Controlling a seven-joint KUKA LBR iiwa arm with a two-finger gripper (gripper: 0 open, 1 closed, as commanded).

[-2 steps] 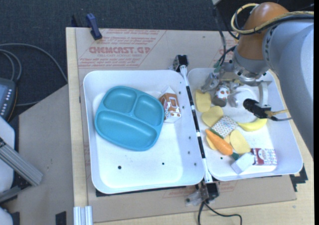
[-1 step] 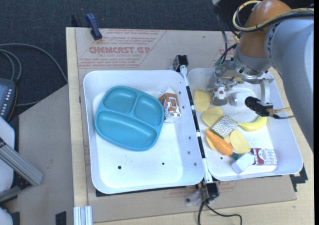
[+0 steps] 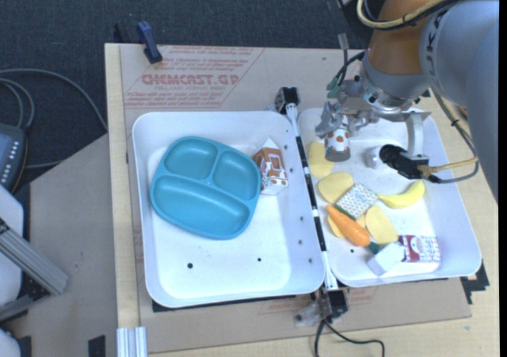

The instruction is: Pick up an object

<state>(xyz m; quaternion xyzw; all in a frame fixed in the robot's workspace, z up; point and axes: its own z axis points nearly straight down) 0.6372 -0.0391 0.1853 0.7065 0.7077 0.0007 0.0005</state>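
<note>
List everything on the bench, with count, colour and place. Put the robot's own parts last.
bins: 2, white, side by side; left bin, right bin
plate: 1, blue, three compartments, left bin
carton: 1, brown and white, left bin, right of the plate
banana: 1, yellow, right bin
carrot: 1, orange, right bin, near the divider
box: 1, white with red print, right bin, near corner
clip: 1, blue, bench's far left edge
arm: 1, grey with orange band, over the right bin
tool: 1, over the right bin's far left part; fingers unclear
</note>
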